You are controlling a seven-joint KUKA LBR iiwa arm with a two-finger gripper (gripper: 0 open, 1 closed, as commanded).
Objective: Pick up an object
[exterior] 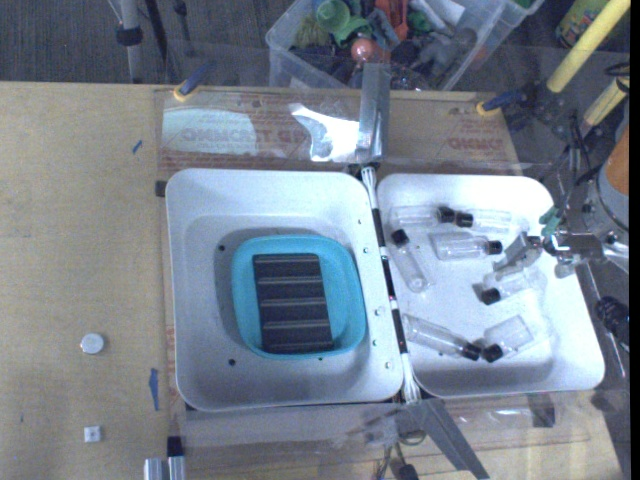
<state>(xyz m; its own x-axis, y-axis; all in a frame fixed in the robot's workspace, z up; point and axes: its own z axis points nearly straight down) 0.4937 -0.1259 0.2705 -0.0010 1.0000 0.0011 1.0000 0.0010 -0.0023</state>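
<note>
Gripper (522, 253) of mine hangs over the right bin (575, 368), toward its 3 o'clock side. Whether something is grasped, I cannot tell. Clear vials with black caps (452, 249) lie scattered under it; one vial (440, 340) lies at 6 o'clock. The left bin (190, 268) contains a blue tray (345, 288).

I see the tan bench (70, 218) carrying two white bins (190, 268) side by side, plus a small grey disc (92, 344) near its left edge.
</note>
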